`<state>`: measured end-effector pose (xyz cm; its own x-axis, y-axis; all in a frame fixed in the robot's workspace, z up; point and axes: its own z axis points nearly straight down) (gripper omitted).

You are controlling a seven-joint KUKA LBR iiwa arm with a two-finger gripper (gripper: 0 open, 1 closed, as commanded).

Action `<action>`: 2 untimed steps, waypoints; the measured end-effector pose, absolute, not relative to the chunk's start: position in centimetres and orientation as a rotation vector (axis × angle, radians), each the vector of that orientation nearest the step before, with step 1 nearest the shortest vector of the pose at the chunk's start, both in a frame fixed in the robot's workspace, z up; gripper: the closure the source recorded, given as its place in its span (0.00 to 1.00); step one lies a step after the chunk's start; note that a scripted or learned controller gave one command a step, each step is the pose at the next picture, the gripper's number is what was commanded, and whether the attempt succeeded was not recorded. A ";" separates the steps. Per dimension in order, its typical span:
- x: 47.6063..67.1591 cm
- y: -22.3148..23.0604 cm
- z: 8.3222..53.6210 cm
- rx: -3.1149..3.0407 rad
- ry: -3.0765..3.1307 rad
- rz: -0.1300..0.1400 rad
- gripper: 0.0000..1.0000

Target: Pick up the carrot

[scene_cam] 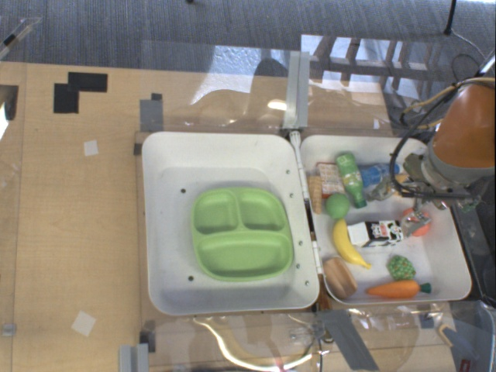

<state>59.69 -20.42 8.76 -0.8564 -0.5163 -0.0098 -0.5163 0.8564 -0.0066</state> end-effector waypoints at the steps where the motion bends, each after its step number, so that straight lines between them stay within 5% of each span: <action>1: 60.1 -20.4 10.3 -0.836 3.004 -0.014 1.00; 2: 60.4 -20.3 11.6 -0.834 2.993 -0.021 1.00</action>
